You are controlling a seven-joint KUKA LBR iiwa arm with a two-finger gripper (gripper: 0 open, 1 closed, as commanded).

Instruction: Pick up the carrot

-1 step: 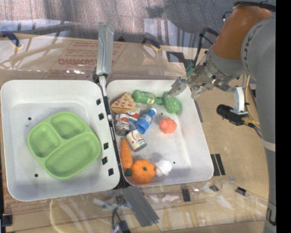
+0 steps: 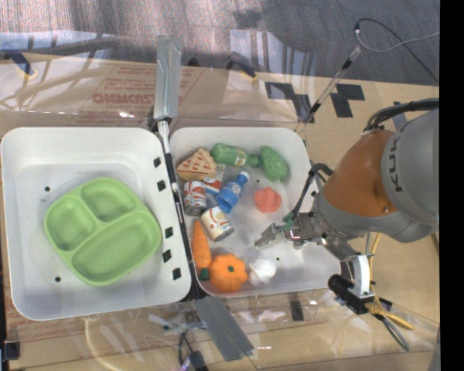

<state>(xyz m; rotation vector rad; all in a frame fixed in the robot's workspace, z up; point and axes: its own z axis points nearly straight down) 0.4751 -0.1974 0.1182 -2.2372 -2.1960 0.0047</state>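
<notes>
The carrot [image 2: 201, 244] is orange and lies lengthwise along the left wall of the right bin [image 2: 303, 154], near its front. An orange pumpkin [image 2: 228, 273] sits just beside the carrot's lower end. My gripper [image 2: 272, 236] hangs over the right bin's front right part, well to the right of the carrot and apart from it. A white garlic-like piece [image 2: 263, 269] lies just below the gripper. The grey and orange arm [image 2: 371, 195] comes in from the right.
The right bin also holds a small can [image 2: 216, 224], a blue bottle [image 2: 232, 192], a soda can [image 2: 195, 196], a pizza slice [image 2: 197, 165], a pink piece [image 2: 267, 200] and two green vegetables [image 2: 274, 162]. A green divided plate [image 2: 102, 230] lies in the left bin [image 2: 23, 153].
</notes>
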